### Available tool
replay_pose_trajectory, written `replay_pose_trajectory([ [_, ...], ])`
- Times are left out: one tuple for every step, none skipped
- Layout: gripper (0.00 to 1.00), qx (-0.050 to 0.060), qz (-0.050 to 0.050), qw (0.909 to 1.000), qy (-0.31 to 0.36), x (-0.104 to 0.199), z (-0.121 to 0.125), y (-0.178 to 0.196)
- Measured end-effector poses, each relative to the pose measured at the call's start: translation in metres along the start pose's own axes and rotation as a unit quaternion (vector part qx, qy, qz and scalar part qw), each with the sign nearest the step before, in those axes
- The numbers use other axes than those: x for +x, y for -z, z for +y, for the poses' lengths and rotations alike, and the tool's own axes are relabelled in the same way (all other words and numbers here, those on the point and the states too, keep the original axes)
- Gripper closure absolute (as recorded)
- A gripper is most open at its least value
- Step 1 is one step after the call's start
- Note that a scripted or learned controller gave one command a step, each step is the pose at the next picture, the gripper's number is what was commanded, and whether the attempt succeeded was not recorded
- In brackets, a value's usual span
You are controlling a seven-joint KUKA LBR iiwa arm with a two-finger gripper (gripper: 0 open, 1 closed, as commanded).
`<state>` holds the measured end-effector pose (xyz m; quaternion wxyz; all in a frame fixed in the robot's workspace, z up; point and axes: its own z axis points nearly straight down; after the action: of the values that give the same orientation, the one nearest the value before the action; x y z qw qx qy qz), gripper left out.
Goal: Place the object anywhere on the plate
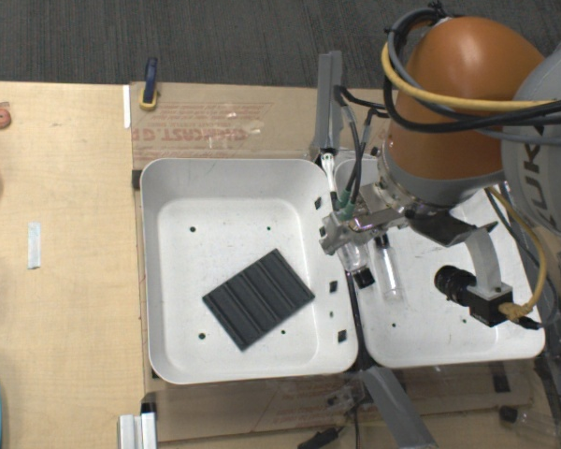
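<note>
Light is bright and even, falling from above, with no hard shadows. The white left bin [168, 213], left of the pincer [366, 251], shows only a faint soft shade along its inner walls, and the dark ribbed plate [259, 297] in it casts almost none. The orange band [458, 101] above the pincer carries a dull sheen. The clear fingers [389, 274] look slightly blurred; the bin's rim is crisp. Straight edges stay straight toward the frame borders

Dark grey carpeted floor [168, 17] runs across the top, beyond the jaws. A light wooden bench [56, 204] lies well left of them. Brown cardboard sheet [215, 124] sits up-left. Lighting is even, with soft shadows.
</note>
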<state>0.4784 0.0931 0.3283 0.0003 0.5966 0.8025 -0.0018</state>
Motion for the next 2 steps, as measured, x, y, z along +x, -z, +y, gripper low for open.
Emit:
replay_pose_trajectory([
  [1.00, 0.001, 0.001, 0.9937, 0.112, -0.005, 0.008, -0.071],
  [1.00, -0.001, 0.000, 0.9747, 0.224, 0.029, 0.041, -0.027],
])
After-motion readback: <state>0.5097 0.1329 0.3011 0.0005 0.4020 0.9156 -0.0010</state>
